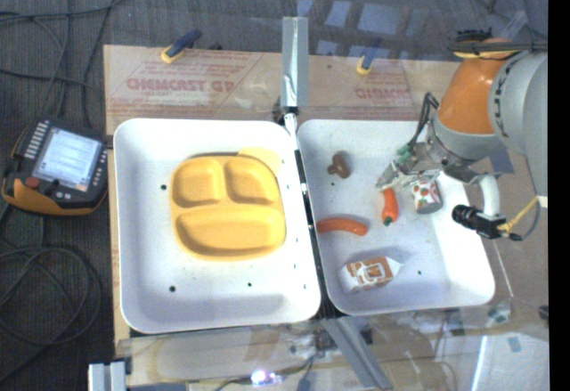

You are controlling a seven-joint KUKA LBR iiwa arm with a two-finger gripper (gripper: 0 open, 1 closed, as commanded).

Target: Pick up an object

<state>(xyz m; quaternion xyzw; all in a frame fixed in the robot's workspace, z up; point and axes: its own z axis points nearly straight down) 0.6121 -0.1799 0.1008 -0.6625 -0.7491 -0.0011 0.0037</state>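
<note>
A: Where is the hand (pixel 411 168) right now?

B: Low in the right bin (pixel 463 287), toward that bin's far right part. The grey arm (pixel 525 109) with its orange band (pixel 470 100) comes in from the right edge of the counter (pixel 134 86). Whether the fingers are parted or closed, I cannot tell; the metal parts are too tangled against the white floor.

A: What lies in that bin?

B: 5 things. A small brown piece (pixel 338 166) sits near the far left of the bin. A red sausage (pixel 342 225) lies along the left side, about midway. A small carrot (pixel 388 206) lies just right of it, just beside the hand. A little red and white cup (pixel 427 193) is right next to the hand, tilted; I cannot tell whether they touch. A white and orange packet (pixel 370 272) lies toward the near edge.

A: Is anything held?

B: Nothing shows between the fingers, so no grasp can be stated.

A: And the left bin (pixel 142 291)?

B: It holds a yellow divided tray (pixel 230 207) with 3 compartments, lying flat in the middle. A pendant with a lit screen (pixel 62 165) rests on the floor beyond the counter's left edge
</note>
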